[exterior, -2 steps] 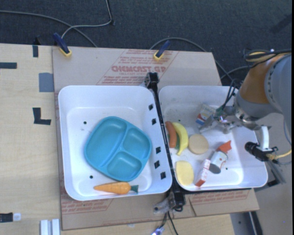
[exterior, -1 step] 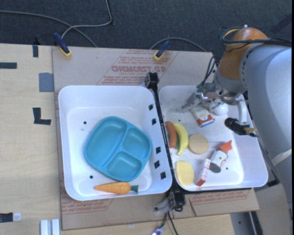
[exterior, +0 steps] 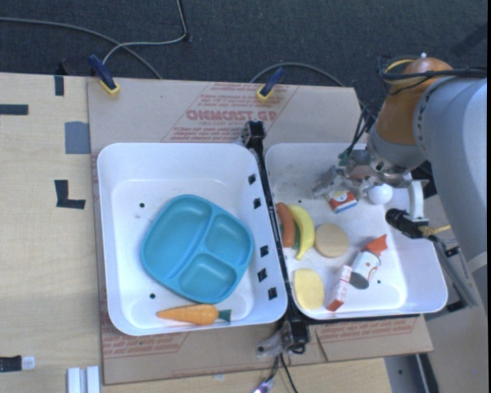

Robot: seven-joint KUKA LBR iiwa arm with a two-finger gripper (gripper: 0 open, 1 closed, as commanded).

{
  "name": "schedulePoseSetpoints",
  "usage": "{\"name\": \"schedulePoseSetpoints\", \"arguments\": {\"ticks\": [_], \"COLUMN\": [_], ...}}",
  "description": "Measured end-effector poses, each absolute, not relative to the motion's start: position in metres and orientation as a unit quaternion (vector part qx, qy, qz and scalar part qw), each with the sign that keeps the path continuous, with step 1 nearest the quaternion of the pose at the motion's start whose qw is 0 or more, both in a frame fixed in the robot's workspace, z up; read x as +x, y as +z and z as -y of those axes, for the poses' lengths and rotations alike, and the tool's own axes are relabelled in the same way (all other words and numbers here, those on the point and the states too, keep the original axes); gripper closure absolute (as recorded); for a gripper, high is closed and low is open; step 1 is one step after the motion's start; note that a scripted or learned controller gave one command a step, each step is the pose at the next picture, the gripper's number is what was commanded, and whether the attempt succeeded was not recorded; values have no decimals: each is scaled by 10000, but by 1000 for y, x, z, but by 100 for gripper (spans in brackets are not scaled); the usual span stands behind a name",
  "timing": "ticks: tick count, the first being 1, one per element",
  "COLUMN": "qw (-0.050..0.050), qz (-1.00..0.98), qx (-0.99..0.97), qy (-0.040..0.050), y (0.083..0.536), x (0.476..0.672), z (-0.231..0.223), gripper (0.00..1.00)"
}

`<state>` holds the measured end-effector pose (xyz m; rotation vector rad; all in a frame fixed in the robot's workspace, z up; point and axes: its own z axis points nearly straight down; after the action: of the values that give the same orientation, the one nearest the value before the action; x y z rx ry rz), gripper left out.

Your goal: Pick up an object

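the desk [exterior: 33, 252] carries a sheet of cardboard [exterior: 221, 113] held by clips, and on that sit two white bins side by side. the left bin [exterior: 119, 219] holds a blue divided plate [exterior: 198, 247] near its middle and a toy carrot [exterior: 192, 315] lying along its near wall. the right bin [exterior: 425, 289] holds the smaller things: a banana [exterior: 304, 229] and a red-orange piece just beside it against the left wall, a round tan disc [exterior: 331, 241] touching the banana's right side, a yellow oval [exterior: 308, 288] nearer the front, and a red and white tube [exterior: 356, 270] lying on a slant to the right of that.

the grey arm [exterior: 458, 146] with its orange band comes in from the right and bends down over the far part of the right bin. its claw [exterior: 349, 184] sits low there, just above or against a small red and white item [exterior: 342, 201], with a small white ball [exterior: 380, 193] close by on the right. the tips are lost in the clutter, so i cannot tell whether the claw is released or clenched, or whether it touches anything.

as a judgement, the task is at the reach-and-grasp stage. nothing looks lifted: every item appears to rest on a bin floor. the likely target is that small red and white item. securing it and raising it clear are still to come.
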<state>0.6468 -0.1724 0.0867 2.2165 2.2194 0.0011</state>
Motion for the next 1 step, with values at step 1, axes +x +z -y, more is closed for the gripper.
{"name": "schedulePoseSetpoints", "arguments": {"ticks": [1], "qw": [35], "qz": [-7079], "qx": [7063], "qy": [-4], "y": [97], "x": [647], "z": [172], "gripper": [100]}}
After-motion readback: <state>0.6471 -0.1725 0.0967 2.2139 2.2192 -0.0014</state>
